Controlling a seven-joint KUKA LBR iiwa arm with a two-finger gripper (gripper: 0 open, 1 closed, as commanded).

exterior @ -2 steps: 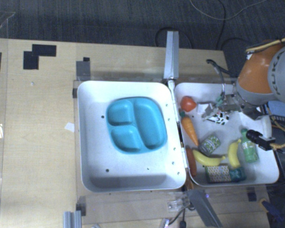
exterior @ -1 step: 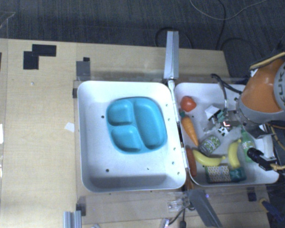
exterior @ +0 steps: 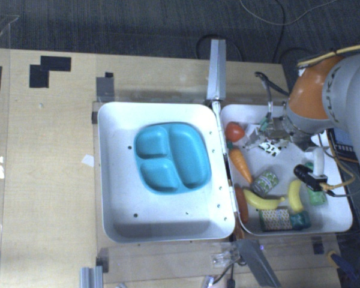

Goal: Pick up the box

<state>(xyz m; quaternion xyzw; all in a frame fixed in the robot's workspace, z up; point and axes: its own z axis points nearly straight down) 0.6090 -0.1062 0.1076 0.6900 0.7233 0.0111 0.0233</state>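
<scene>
Low, arm over right bin, pincer down.

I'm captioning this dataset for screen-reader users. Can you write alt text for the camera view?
A grey robot arm with an orange band reaches from the right over the right white bin, cluttered with a carrot, bananas, a tomato and a small box. The left bin holds a blue divided tray.

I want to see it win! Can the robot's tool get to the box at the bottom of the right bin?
Probably yes. The box lies uncovered near the right bin's front wall, though a banana and a teal toy crowd it. The tool is at the bin's far end.
</scene>
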